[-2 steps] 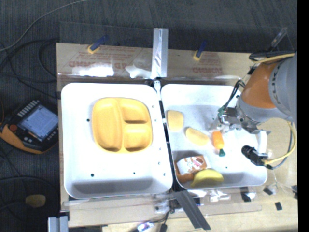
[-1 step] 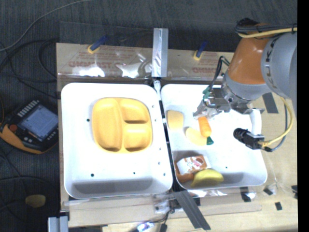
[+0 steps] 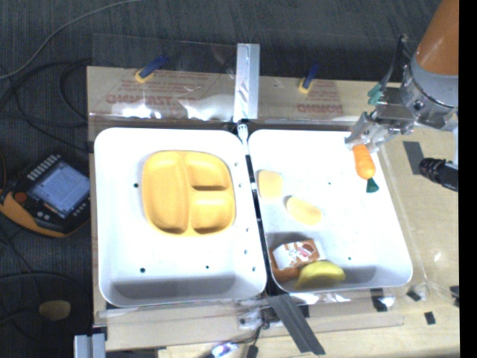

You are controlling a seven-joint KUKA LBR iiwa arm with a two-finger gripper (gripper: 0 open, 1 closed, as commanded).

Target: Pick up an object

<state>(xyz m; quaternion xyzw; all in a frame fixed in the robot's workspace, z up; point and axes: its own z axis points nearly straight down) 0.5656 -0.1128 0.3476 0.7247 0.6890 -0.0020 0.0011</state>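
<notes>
Leftmost, well outside the two bins, a handheld pendant [image 3: 52, 200] with an orange rim and a grey screen lies on dark carpet. Next comes the left bin [image 3: 119, 267], smooth white plastic with rounded corners; one glossy yellow tray [image 3: 188, 191] divided into three compartments sits in its middle. Behind the bins a clear plastic sheet [image 3: 186, 95] carries reddish printing, too blurred to read, and two clips [image 3: 153, 68] in blue and yellow pin it down. A metal strip [image 3: 247, 80] stands at the seam between the bins. The right bin [image 3: 387, 252], the same white shell, holds two pale yellow flat pieces [image 3: 304, 210] near its centre, one orange-brown packet [image 3: 294, 256] with a white label I cannot read at its front edge, and one rounded yellow fruit-like toy [image 3: 320, 274] just right of that packet. Near the right bin's back right corner, a smooth toy carrot [image 3: 364, 162], orange with a green tip, hangs pinched by the tool [image 3: 365, 142]. Wooden bench [image 3: 432, 274] shows to the right.
</notes>
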